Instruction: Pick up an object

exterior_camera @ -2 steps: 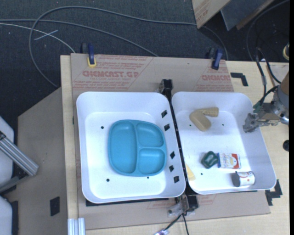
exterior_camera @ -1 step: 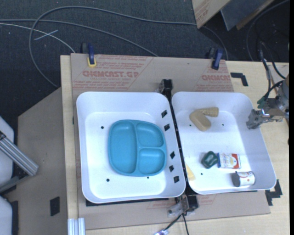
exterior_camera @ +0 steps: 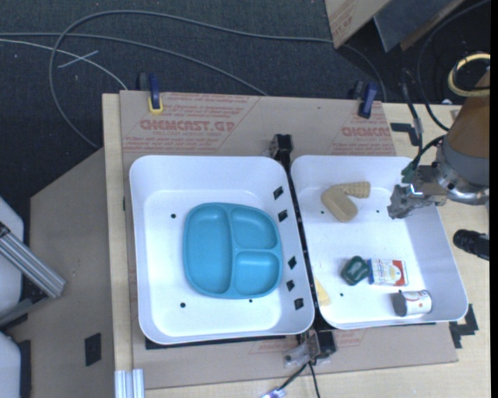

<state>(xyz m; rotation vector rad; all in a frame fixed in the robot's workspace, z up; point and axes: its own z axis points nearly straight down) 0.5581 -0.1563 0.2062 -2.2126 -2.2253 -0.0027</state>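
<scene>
In the right bin [exterior_camera: 436, 249] lie a tan, bread-like piece [exterior_camera: 342, 200], a small dark green object [exterior_camera: 355, 270], a white packet with red print [exterior_camera: 387, 272] and a small silver can on its side [exterior_camera: 412, 303]. A blue divided plate [exterior_camera: 231, 249] rests in the left bin [exterior_camera: 156, 194]. My gripper [exterior_camera: 402, 199] hangs over the right bin's upper right part, to the right of the tan piece and apart from it. I see nothing held in it.
A black divider with clips [exterior_camera: 289, 233] runs between the two bins. Blue clamps [exterior_camera: 154, 92] hold the cardboard sheet at the back. Cables and a cardboard box [exterior_camera: 350, 19] lie beyond the bench.
</scene>
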